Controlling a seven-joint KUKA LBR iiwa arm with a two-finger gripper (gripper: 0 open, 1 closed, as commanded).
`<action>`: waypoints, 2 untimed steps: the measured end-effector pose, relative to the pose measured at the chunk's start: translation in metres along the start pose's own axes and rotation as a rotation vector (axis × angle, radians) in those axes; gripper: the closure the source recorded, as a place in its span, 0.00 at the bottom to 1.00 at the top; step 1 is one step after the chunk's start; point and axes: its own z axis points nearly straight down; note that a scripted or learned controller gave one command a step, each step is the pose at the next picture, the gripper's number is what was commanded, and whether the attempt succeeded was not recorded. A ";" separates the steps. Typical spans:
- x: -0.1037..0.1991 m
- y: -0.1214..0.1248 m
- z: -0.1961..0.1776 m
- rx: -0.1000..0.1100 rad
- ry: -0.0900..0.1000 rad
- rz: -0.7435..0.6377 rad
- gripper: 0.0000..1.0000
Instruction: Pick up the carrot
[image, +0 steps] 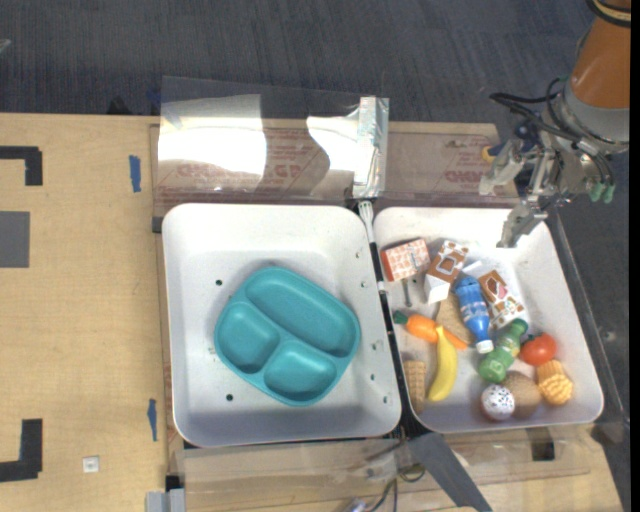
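Note:
The carrot (422, 326) is a small orange piece with a green end. It lies on the floor of the right bin (585, 330), near that bin's left wall, and a yellow banana (443, 365) touches its right end. My gripper (525, 215) hangs over the bin's far right corner, well up and to the right of the carrot. Nothing shows held under it.
Packed around the carrot are a blue bottle (472, 310), a red-and-white box (405, 260), small cartons (447, 262), a tomato (538, 349), a green vegetable (497, 360), a white ball (497, 401) and a cone (415, 378). The left bin (190, 250) holds a teal divided plate (288, 333).

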 end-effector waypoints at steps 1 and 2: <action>0.063 0.043 0.157 -0.004 0.013 -0.112 0.00; 0.142 0.013 0.191 0.000 -0.006 -0.158 0.00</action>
